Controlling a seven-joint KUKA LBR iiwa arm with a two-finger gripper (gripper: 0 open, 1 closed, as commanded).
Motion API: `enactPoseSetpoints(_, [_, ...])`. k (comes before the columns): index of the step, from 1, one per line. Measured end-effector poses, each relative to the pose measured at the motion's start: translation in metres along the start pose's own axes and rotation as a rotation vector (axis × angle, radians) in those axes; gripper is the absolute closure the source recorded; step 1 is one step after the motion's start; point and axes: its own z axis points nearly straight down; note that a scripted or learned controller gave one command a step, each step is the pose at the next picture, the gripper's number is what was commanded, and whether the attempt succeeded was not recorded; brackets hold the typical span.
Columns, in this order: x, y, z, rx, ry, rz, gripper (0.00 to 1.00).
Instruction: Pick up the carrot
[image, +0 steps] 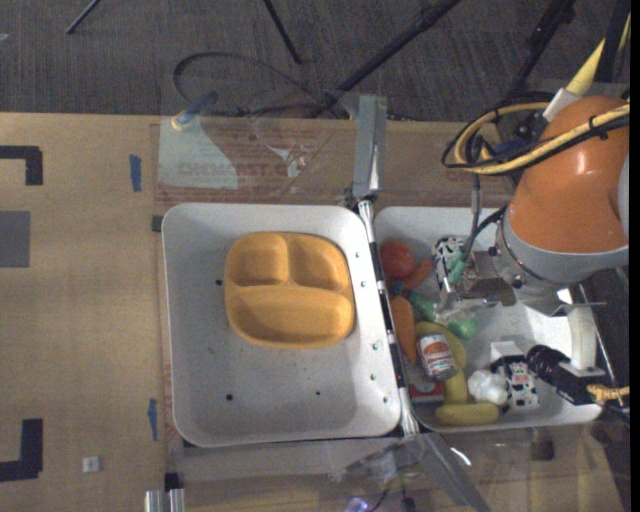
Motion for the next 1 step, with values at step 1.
enactPoseSetpoints(1, [0.0117,0.0005,-0.0273,0.000,0.000,-0.229,1.00])
